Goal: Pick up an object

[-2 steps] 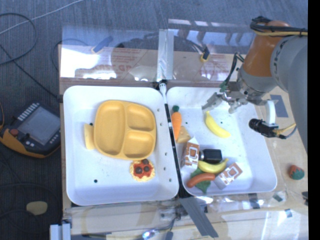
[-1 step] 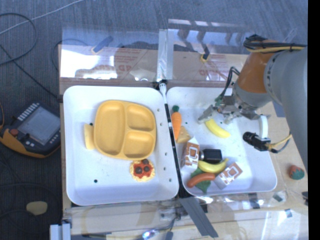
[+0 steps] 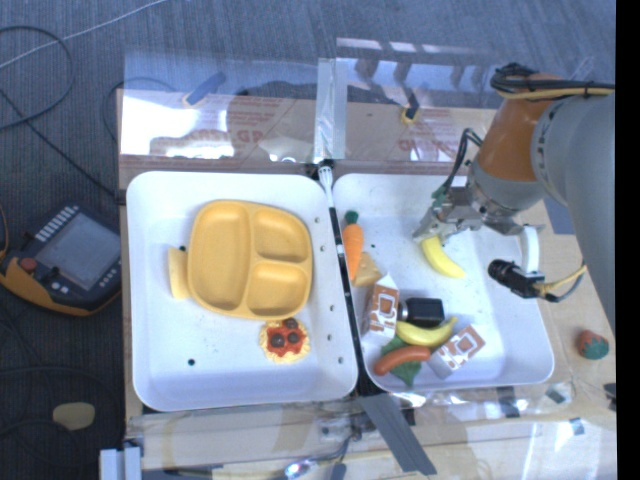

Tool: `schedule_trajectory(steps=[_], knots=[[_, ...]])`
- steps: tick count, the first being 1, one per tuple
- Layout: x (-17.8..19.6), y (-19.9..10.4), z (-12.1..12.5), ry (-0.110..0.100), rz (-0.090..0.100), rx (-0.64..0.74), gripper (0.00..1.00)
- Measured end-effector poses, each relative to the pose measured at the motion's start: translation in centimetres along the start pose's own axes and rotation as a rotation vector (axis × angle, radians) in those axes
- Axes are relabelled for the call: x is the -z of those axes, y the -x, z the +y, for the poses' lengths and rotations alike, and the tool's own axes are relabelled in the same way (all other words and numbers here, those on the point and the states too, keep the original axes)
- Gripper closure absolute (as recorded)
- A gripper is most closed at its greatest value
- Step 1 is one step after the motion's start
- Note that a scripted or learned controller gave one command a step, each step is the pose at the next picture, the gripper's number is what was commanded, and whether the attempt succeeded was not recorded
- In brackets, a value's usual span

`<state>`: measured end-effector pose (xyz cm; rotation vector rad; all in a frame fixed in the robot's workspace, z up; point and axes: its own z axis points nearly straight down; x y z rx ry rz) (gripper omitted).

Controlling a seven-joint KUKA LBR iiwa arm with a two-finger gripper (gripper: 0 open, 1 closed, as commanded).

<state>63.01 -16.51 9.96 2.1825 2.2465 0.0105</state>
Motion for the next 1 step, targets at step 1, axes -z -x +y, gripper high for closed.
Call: schedule_trajectory(steps=[1], knots=[[11.27,-5.20,0.47,-0.013,0.000,-0.077,1.00]])
